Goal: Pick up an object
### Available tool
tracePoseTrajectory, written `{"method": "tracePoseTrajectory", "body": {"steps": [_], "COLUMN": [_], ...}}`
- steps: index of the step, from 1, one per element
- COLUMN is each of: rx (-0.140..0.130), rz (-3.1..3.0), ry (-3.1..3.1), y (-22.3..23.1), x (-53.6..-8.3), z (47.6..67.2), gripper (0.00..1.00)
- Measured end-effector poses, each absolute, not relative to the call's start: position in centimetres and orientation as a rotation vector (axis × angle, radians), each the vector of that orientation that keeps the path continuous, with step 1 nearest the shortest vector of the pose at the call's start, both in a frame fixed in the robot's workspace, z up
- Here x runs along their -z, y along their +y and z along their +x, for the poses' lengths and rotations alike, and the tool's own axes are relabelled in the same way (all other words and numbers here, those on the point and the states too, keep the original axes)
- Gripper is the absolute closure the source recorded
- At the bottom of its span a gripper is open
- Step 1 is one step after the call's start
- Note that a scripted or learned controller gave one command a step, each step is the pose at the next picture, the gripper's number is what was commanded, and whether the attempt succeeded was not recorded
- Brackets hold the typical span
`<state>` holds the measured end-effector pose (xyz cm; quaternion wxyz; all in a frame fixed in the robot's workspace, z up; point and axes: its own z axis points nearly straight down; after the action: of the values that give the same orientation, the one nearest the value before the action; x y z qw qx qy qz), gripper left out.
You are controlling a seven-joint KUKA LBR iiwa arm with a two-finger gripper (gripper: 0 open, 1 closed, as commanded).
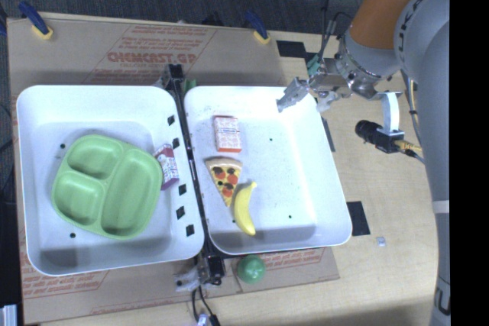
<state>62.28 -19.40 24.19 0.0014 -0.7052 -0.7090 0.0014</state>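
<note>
Banana [244, 208], pizza slice [224, 177] and small carton [227, 133] lying in right bin [306, 187], toward its left half; banana just beside pizza slice. Green sectioned plate [107, 185] in left bin [38, 164], small wrapped packet [167, 165] at its right edge. Gripper [294, 97] hovering over right bin's upper right rim, nothing between fingers; apart or together, cannot tell. Green ball [250, 269] on table [382, 263] below bins.
</note>
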Motion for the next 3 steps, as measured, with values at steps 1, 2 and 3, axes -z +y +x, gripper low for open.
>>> {"method": "tracePoseTrajectory", "body": {"steps": [1,2,3], "rx": [-0.006,-0.006,-0.001], "rz": [-2.209,-2.205,-2.218], "ry": [-2.224,-2.233,-2.226], "y": [-15.0,-15.0,-18.2], "x": [-10.4,-11.5,-22.2], "z": [52.7,52.9,47.7], "gripper": [0.00,1.00,1.00]}}
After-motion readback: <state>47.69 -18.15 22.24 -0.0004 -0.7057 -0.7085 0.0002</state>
